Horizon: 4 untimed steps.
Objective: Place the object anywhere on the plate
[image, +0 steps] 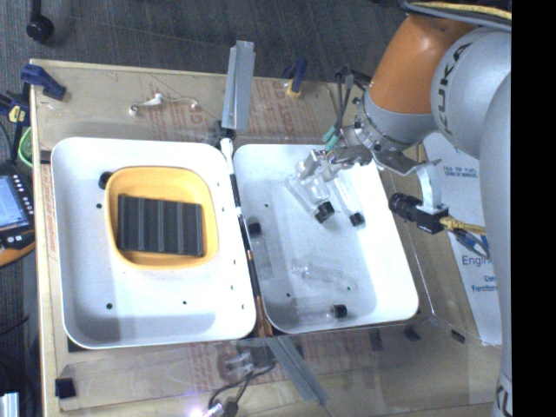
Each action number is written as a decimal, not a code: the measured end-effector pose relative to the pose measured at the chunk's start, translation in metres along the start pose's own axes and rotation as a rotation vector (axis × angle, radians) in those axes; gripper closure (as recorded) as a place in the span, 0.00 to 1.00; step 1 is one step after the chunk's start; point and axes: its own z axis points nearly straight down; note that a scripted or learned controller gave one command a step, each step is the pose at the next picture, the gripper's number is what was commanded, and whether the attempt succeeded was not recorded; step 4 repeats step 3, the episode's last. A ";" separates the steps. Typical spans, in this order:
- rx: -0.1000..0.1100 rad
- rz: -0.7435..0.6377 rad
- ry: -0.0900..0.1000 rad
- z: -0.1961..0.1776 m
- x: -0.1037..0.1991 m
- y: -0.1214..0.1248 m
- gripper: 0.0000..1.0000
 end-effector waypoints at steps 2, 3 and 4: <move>-0.001 -0.425 -0.001 0.050 0.157 0.052 1.00; -0.001 -0.425 -0.001 0.049 0.156 0.052 0.00; -0.001 -0.425 -0.001 0.049 0.156 0.052 0.00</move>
